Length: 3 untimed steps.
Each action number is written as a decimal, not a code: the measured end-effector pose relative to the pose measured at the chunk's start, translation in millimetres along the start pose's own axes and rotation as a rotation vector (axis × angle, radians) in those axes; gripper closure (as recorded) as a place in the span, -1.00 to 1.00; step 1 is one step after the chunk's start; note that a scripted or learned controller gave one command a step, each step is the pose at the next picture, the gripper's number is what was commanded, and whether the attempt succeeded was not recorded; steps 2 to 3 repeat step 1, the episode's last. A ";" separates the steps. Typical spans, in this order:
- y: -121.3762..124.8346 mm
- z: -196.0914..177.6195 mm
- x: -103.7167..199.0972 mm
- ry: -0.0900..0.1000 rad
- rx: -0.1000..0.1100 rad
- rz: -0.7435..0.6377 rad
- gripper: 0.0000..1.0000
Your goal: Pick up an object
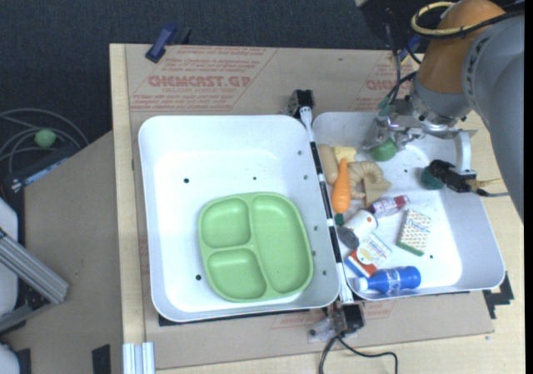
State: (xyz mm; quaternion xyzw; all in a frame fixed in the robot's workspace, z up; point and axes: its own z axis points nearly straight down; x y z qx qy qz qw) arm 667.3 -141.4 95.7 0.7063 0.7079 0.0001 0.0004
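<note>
The gripper [388,137] hangs low over the right bin [466,231], beside a green object [384,150]; its grip cannot be told. A carrot [341,189] lies nearby.

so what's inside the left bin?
Inside the left bin lies one green divided plate, three compartments, flat, toward the near side. The rest is bare white floor with a few small dark holes. Whatever is under the plate is covered.

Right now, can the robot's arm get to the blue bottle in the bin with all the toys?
Probably yes. The blue bottle lies on top near the right bin's front edge, nothing covering it. The gripper is over the same bin's far end.
</note>
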 end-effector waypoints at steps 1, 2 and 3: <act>-84.8 -89.8 66.1 0.002 0.001 0.001 1.00; -84.8 -89.8 66.1 0.002 0.001 0.001 1.00; -84.8 -89.8 66.1 0.002 0.001 0.001 1.00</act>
